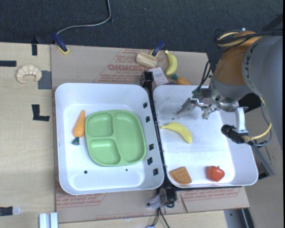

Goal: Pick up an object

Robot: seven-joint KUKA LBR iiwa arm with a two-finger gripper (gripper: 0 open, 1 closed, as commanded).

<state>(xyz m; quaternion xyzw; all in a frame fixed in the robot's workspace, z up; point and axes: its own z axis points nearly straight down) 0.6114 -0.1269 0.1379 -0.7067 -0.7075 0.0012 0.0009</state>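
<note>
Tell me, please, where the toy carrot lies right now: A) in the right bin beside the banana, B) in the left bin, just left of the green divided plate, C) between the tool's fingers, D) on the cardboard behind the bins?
B: the carrot lies on the left bin's floor along the left edge of the green divided plate, far from the tool over the right bin.

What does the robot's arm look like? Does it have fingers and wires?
The arm is big, round and grey, with an orange band above the wrist. At its end sits a small gripper made of silvery metal, with thin pointed fingers. Thin cables loop around the orange part, and a black piece with a yellowish cable hangs beside the wrist.
</note>
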